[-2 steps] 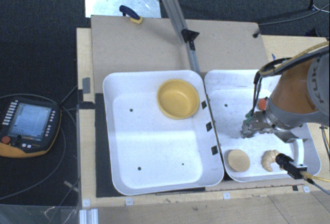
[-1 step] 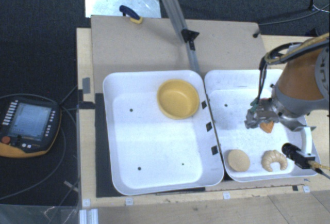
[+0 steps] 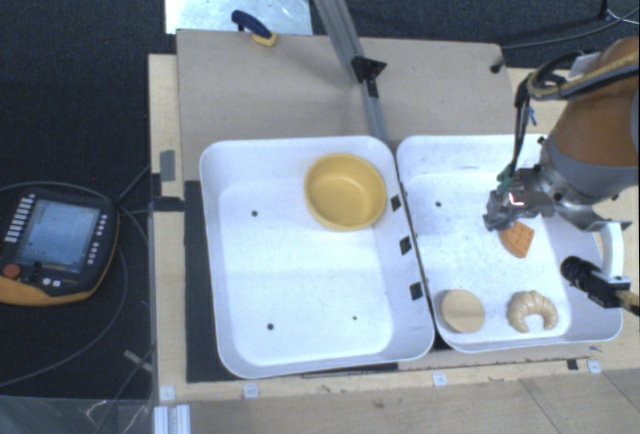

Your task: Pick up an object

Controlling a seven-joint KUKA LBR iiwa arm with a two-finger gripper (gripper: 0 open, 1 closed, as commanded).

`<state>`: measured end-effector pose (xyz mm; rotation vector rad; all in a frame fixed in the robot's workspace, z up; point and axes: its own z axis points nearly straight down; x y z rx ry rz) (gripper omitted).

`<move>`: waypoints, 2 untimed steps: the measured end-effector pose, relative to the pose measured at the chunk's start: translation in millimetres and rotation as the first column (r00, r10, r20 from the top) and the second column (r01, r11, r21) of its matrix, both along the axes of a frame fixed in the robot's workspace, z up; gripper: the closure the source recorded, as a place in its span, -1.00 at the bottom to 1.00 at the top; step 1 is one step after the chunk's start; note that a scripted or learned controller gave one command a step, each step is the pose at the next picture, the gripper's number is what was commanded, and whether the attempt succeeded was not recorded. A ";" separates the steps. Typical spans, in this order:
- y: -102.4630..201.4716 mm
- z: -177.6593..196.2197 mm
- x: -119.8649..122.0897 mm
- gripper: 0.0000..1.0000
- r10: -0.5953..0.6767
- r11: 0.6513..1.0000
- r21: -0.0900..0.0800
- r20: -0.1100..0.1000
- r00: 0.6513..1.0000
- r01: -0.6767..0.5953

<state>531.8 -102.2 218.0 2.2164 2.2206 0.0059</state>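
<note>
The tool (image 3: 508,210), its state impossible to tell, hangs at right of frame just above the orange wedge (image 3: 518,240) in the right bin (image 3: 450,162): approach step, needing a straight descent next.

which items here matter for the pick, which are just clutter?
In play, right bin:
gripper above the orange wafer
round biscuit
croissant

Possible target, left bin:
yellow bowl

Lying about:
teach pendant on the floor
blue-and-yellow clamp at the bench's far edge
</note>
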 end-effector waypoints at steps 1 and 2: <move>0.0 -6.7 0.2 1.00 -0.001 1.000 0.000 -0.005 1.000 0.001; 54.6 -13.2 16.6 1.00 0.003 1.000 0.002 -0.005 1.000 -0.003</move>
